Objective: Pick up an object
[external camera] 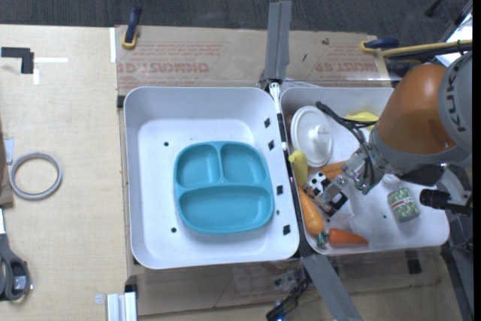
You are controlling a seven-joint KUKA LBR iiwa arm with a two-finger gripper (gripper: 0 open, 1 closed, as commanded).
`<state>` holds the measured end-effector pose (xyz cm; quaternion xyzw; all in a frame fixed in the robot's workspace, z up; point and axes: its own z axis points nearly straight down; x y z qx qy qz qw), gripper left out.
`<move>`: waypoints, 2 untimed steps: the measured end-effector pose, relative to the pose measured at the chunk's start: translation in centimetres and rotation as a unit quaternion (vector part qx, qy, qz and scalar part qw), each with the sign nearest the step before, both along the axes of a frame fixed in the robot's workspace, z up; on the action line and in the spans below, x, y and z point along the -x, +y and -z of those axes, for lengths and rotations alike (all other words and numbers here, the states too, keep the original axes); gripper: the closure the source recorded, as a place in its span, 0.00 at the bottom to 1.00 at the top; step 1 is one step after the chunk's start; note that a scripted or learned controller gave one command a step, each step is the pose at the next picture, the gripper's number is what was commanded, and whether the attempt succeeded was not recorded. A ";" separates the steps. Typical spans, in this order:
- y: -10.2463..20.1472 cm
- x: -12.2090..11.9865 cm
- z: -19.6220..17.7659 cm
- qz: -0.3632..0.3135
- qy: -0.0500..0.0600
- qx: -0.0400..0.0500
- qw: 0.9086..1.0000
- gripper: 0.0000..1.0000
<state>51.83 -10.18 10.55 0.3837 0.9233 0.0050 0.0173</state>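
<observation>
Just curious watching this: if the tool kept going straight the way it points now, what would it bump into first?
Probably the black-and-white spotted toy just off the tool, which points down-left into the right bin. The orange carrot lies just beyond. Depth is hard to judge from above.

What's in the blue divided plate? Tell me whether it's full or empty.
Empty. All three compartments of the blue divided plate show bare blue surface as it lies flat in the left bin.

Tray [223, 188] in left bin [143, 162]
</observation>
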 end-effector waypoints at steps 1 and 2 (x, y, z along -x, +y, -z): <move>-0.1 0.3 0.1 0.080 0.005 -0.003 0.997 0.00; -0.3 0.8 0.1 0.131 0.005 -0.006 0.991 0.00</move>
